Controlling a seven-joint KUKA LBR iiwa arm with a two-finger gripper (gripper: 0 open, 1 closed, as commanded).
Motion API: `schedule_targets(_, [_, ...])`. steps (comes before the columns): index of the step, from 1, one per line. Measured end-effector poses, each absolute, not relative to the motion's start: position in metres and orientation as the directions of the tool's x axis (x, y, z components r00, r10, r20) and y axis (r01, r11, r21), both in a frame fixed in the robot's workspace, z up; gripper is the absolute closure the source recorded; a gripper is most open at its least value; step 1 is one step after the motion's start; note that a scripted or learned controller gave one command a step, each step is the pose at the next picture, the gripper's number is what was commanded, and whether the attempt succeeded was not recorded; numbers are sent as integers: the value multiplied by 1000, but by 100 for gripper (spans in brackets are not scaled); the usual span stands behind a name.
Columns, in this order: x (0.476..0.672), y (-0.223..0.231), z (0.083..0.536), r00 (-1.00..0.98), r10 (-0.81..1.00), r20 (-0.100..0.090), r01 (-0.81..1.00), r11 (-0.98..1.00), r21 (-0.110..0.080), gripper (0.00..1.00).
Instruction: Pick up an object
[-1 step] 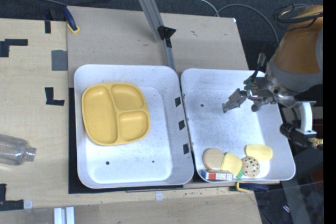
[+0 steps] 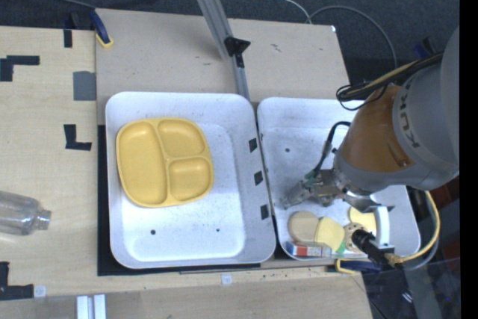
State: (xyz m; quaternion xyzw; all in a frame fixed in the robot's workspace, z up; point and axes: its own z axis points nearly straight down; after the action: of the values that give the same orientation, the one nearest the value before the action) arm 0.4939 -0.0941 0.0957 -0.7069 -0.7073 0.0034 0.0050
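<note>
Down in the near right corner of the right-hand shallow white bin (image 2: 287, 131) lies a small huddle of objects: a round tan, biscuit-like disc (image 2: 302, 225), a pale yellow rounded lump (image 2: 330, 232) touching it on the right, a flat packet with a red and blue edge (image 2: 310, 251) along the bin's front wall, and a yellow and white piece (image 2: 364, 218) partly under the arm. What each of them really is cannot be made out. Just above the tan disc hangs the metal two-finger gripper (image 2: 305, 190), low over the bin floor and apart from the pile; nothing is seen between its fingers, and whether they stand open or together cannot be told. Behind it rises the grey arm with its orange band (image 2: 373, 138), on which the letters "KU" can be read at the grey shell; black cables (image 2: 358, 90) loop over it.

Beside this bin, touching it along the middle, sits the left-hand white bin (image 2: 224, 235), which holds a yellow plastic plate with three compartments (image 2: 164, 160) in its far left part. Both bins rest on a tan bench (image 2: 149, 56). A grey metal pole (image 2: 209, 0) slants down to the bins' far edge. At the left edge a clear plastic bottle (image 2: 21, 211) lies on its side on the pale wooden surface (image 2: 37, 131) marked with black tape.
</note>
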Motion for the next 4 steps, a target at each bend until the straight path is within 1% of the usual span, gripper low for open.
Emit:
schedule_targets(1, [496,-94,110,-2,1000,3,1000,2,-5,100])
schedule_targets(2, [485,-90,90,1,1000,-1,1000,-1,2,100])
schedule_targets(3, [560,-134,90,-2,1000,-2,1000,2,5,100])
schedule_targets(4, [553,-173,90,2,1000,-1,1000,-2,3,100])
